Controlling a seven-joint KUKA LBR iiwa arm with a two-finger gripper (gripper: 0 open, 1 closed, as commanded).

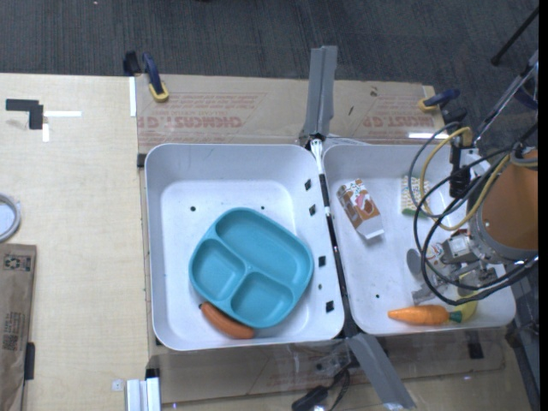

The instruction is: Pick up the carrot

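Two bins are shown side by side on the tabletop (77, 195). In the right bin (377, 311), the carrot (419, 316) lies near the front rim, with the claw (449, 268) just above it; whether the claw is wide or narrow cannot be told. A blue plate (250, 266) sits in the left bin (171, 187).

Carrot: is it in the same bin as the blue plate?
No. The carrot lies in the right bin, while the blue plate sits in the left bin.
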